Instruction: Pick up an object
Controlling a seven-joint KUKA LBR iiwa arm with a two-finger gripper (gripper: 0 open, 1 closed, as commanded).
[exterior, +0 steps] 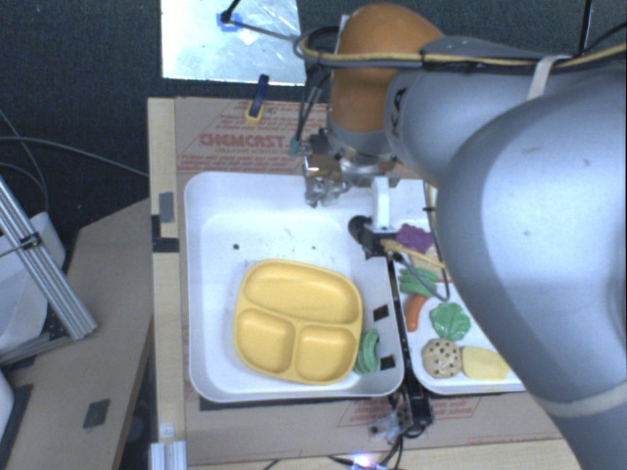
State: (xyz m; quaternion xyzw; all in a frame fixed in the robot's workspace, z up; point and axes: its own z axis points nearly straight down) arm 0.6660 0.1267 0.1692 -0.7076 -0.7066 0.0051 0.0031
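Observation:
My gripper hangs over the far edge of the left bin, near its back right corner, with no object seen at its tip. A yellow divided tray lies in the front half of that bin. A small green toy piece rests against the tray's right side. The right bin holds several toy foods: a purple piece, a green pod, an orange carrot, a green leaf, a speckled cookie and a yellow wedge. The arm hides most of the right bin.
The grey arm covers the right side of the view. A shiny foil sheet and a blue-yellow clip lie behind the bins. A metal frame stands at the left. The left bin's back floor is bare white.

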